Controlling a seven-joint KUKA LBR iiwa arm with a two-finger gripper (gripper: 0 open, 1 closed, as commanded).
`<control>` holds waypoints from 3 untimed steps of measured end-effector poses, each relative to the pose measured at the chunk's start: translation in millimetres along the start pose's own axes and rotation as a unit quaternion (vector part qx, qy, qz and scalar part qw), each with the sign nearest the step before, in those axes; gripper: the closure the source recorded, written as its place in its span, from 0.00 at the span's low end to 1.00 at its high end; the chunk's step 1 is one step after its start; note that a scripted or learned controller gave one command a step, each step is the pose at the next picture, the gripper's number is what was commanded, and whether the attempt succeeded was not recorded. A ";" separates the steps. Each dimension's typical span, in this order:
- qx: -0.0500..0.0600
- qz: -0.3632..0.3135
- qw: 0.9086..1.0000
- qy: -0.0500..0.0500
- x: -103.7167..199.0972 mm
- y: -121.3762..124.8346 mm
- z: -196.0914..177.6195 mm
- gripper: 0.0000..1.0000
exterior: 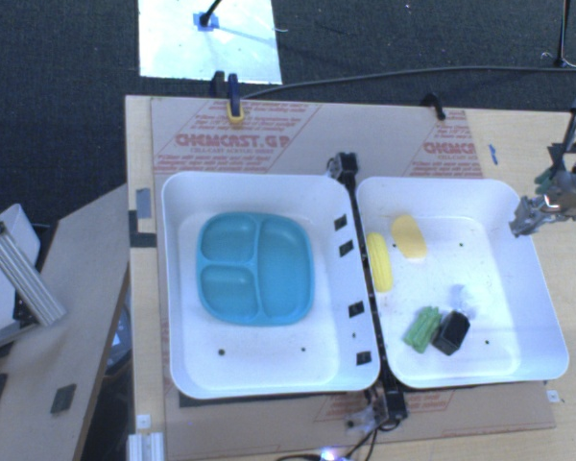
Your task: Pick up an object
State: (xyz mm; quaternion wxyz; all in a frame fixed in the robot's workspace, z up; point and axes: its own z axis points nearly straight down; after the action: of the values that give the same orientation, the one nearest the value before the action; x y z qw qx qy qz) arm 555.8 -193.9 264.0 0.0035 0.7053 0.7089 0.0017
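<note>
Dark speckled floor surrounded a pale wooden bench [269, 123] topped with a printed protective sheet, on which two shallow white bins sat side by side, their inner rims touching. Left bin [182, 353] held a blue divided plate [256, 268], lying flat near its centre. Right bin [533, 353] held four loose things: a yellow corn cob [379, 261] lying lengthwise against the inner wall; a yellow rounded piece [409, 236] just beside it, toward the far wall; a green ridged object [423, 327] nearer the front; and a black block [451, 333] touching the green one on its right side. A small pale scrap lay just above the black block, too faint to identify.

Gripper [536, 211] hung at the right bin's far right corner, over the rim, well apart from all four objects. Nothing was seen between its fingers; how wide they stood could not be told from this angle.
</note>
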 end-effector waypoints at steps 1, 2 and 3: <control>0.002 -0.003 1.000 0.002 48.8 12.7 -5.6 1.00; 0.003 -0.002 1.000 0.002 98.2 24.5 10.6 1.00; 0.002 -0.003 1.000 0.002 148.6 38.4 4.6 1.00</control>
State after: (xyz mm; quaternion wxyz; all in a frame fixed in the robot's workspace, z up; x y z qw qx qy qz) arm 593.5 -45.1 259.3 0.0006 0.7035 0.7107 0.0018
